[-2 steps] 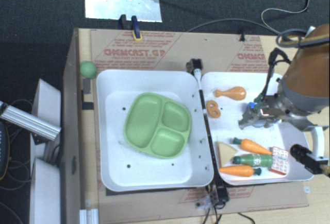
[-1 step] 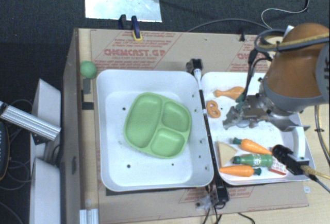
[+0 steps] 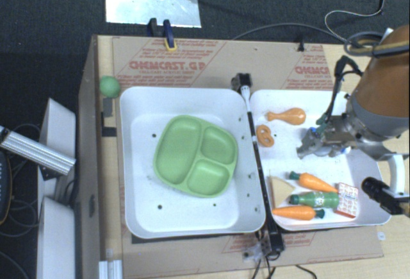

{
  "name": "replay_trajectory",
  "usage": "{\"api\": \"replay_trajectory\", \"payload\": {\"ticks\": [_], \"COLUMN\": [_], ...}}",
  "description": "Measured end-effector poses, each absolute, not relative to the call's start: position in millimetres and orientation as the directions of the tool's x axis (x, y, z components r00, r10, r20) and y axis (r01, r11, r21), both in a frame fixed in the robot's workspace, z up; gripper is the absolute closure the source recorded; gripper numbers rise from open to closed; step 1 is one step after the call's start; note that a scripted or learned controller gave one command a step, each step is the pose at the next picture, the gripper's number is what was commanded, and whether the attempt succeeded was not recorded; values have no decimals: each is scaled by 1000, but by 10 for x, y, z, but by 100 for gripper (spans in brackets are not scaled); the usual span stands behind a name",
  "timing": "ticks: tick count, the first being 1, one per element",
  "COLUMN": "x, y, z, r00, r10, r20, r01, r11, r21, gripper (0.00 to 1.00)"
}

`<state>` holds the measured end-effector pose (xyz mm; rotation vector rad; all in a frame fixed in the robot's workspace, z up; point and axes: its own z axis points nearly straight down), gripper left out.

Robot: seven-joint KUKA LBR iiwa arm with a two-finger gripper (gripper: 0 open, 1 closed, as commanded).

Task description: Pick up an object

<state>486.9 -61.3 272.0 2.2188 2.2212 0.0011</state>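
The right bin holds an orange toy drumstick, a small pretzel, two carrots, a green bottle, a tan wedge and a red-and-white box. My gripper hangs over the middle of this bin, right of the pretzel, below the drumstick and above the upper carrot. Nothing is visibly held in it.
A green divided plate lies in the left bin. A green ball rests on the bench at the left bin's far left corner. Cables trail behind the right bin, and the arm's orange-banded body covers its right side.
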Motion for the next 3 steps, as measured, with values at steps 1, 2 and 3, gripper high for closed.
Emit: {"api": "replay_trajectory", "payload": {"ticks": [1, 2, 3], "x": [5440, 5007, 5778], "y": [-771, -84, -687], "z": [2677, 2706, 3101], "r00": [-4, -5, -1], "r10": [1000, 1000, 1000], "r20": [0, 1, -2], "r01": [1000, 1000, 1000], "r11": [4, 5, 1], "r21": [1, 2, 4], "gripper": [100, 100, 100]}}
